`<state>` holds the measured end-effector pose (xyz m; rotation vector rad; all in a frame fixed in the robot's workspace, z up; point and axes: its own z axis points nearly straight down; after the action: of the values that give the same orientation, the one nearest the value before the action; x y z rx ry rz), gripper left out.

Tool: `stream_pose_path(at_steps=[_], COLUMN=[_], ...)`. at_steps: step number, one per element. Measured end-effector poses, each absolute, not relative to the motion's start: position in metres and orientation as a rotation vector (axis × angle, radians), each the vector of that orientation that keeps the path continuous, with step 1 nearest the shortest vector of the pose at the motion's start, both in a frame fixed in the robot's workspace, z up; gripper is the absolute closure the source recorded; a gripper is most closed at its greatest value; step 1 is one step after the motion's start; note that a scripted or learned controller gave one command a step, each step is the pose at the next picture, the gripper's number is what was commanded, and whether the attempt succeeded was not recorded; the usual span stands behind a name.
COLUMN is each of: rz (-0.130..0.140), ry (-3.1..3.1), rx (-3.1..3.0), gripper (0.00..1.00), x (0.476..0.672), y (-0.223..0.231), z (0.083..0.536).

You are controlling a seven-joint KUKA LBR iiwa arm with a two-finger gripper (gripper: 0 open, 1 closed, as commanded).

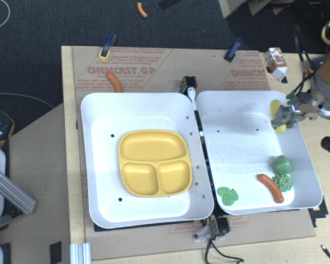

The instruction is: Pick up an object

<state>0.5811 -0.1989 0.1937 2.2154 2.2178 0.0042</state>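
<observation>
- Yellow plastic shows at the gripper (282, 120) in the camera view: a small yellow object (276, 110), perhaps toy fruit, lies at the right bin's (236, 147) far right wall, and the gripper sits right on top of it, so part of it is hidden.
- Judging by this, the step in hand is the grasp itself, with the arm (324, 92) reaching in low over the bin rim.
- Whether the jaws are wide, narrow or closed on the yellow piece I cannot tell; the fingers blur into the object and the wall.
- Next move, as I judge it, calls for a firm close around the yellow piece and a straight lift clear of the wall, since the rim crowds one side.
- Yellow piece looks smooth, rounded and small, with one end poking out above the gripper and another bit below it.
- Elsewhere in that bin lie a green ball (281, 164), a green bumpy piece (284, 182), an orange sausage (270, 187) and a green leafy piece (227, 195), all well apart from the gripper.
- Left bin (99, 147) holds a yellow divided tray (154, 162).
</observation>
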Motion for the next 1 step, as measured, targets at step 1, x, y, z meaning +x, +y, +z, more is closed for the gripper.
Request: stream_pose_path(at_steps=[1], rz=[0.003], ry=[2.218], rx=[2.215], gripper=[1.00], x=[0.5823], y=[-0.1992], z=[0.2274])
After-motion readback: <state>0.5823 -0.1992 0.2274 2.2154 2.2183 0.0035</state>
